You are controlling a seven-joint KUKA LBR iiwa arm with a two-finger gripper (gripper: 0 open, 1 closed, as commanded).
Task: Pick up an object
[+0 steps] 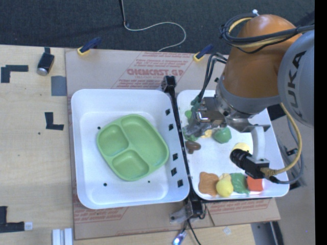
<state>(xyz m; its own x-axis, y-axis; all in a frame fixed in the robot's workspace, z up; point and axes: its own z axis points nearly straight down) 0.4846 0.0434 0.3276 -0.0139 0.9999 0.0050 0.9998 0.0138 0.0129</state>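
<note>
The arm hangs over the right bin [231, 162], its orange band and grey wrist covering much of the bin's upper half. My gripper [196, 126] reaches down near the bin's left wall, among small toys: a green round piece [222, 135], a brown piece [192, 147] and a yellow bit [206, 133] lie right beside it. Along the bin's front lie an orange-brown toy [207, 182], a yellow lemon-like toy [225, 187], a green piece [238, 181] and a red-orange block [255, 185]. The wrist hides how the gripper stands against these toys.
The left bin [89, 116] holds a green divided plate [133, 146]. A black divider strip [175, 131] runs between the bins. A black cylinder [245, 160] on the arm's cabling hangs over the right bin. Cardboard lies beneath both bins on the wooden bench.
</note>
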